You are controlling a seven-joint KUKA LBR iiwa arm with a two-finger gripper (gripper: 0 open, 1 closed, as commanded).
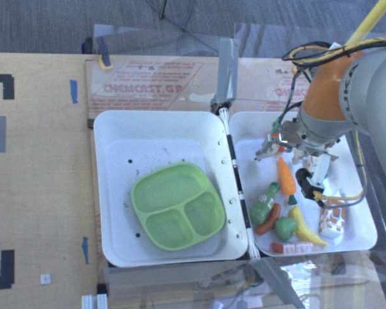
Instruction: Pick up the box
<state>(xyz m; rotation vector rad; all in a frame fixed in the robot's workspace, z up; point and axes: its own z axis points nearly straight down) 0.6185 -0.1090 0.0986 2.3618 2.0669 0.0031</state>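
Nearest to the camera, a flat red and white packet (294, 248) lies along the near wall of the right bin (367, 237). Just behind it, in the near right corner, is the box (331, 223). It is a small white carton with orange-red print and straight edges, a little tilted, and it lies free on the bin floor. Just beside it on the left is a yellow banana (307, 229), curved and smooth like plastic. Further left, a round green piece (285, 227), a red-brown sausage (268, 219) and a darker green vegetable (262, 206) lie close together, all glossy.

At about the same depth, the left bin (116, 134) holds a light green plate (178, 205). The plate is matte, with rounded corners and three compartments. This bin is white and shallow, with small dark specks on its floor.

Behind the vegetables lies an orange carrot (285, 176), shaped like a cone, with its thin end toward the far side. Near this thin end the gripper (272, 148), of grey metal, hangs over the far half of the right bin, well apart from the box. I cannot tell whether it is open or closed, because its parts overlap. Above it the arm has an orange band (323, 98).

Beyond both bins lies a brown cardboard sheet (148, 89) with red letters. It rests on the pale wooden bench (32, 172). Farthest is the grey carpet (51, 5).
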